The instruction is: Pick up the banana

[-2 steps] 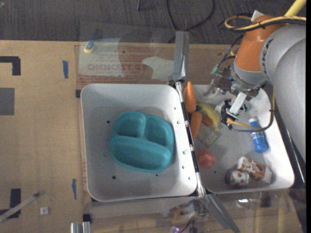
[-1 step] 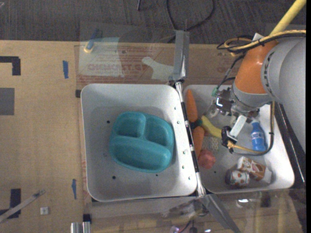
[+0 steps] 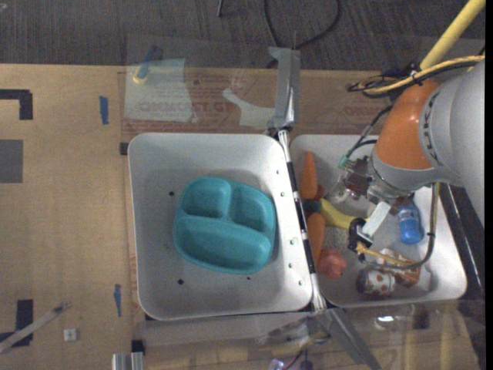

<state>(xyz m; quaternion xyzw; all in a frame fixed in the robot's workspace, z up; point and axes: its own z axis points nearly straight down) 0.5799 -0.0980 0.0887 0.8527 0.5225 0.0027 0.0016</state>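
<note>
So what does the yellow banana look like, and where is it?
The yellow banana is a short, curved, smooth piece, maybe plastic. It lies flat in the right white bin, near the bin's left side, slanting down toward the right. Its right end is hidden under the grey arm's gripper, so I can't tell if it is being held. Two orange carrots sit close by, one above and one below, and a blue bottle lies off to its right.

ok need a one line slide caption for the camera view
KUKA arm's gripper hovers by the banana in the right bin; a teal divided plate sits in the left bin.
</note>
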